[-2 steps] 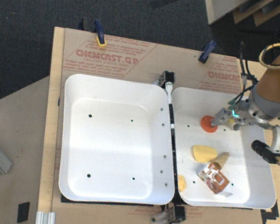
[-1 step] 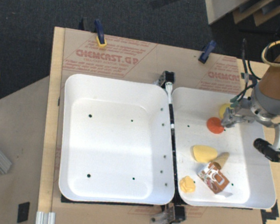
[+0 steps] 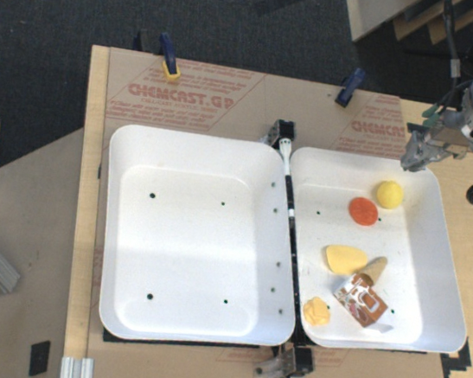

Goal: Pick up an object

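The gripper (image 3: 414, 159) hangs over the far rim of the right bin (image 3: 442, 282); I cannot tell its state. In this bin lie a yellow ball (image 3: 389, 194), an orange-red ball (image 3: 362, 211), a yellow wedge (image 3: 344, 259), a brown packet (image 3: 361, 300) and a small yellow piece (image 3: 317, 311).

Light: bright, even, from overhead.
Glare: left bin (image 3: 186, 238) floor has a washed-out sheen toward 7 o'clock.
Shadows: soft and short beneath objects in the right bin (image 3: 433, 281).
Focus: slightly soft throughout; grainy dark floor (image 3: 62, 2) toward 11 o'clock.
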`<control>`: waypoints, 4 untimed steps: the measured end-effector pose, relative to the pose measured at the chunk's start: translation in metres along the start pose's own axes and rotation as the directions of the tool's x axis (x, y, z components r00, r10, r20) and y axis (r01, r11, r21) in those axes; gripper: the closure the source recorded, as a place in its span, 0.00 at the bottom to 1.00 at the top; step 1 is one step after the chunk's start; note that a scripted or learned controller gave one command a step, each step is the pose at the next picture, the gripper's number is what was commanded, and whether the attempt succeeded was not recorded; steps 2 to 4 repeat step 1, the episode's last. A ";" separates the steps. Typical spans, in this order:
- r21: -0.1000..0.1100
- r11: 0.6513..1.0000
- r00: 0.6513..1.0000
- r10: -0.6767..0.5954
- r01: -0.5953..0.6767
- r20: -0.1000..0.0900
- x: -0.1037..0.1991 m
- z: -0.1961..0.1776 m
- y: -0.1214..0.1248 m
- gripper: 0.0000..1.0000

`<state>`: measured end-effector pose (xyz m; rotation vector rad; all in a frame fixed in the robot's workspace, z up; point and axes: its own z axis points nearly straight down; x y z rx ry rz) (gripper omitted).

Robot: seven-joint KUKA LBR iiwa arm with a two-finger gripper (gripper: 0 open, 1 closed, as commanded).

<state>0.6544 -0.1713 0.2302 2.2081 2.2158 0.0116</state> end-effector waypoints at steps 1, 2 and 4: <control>0.029 1.000 1.000 0.009 -0.008 -0.007 -0.022 0.113 -0.072 1.00; 0.029 1.000 1.000 0.009 -0.008 -0.007 -0.022 0.113 -0.072 1.00; 0.029 1.000 1.000 0.009 -0.008 -0.007 -0.022 0.113 -0.072 1.00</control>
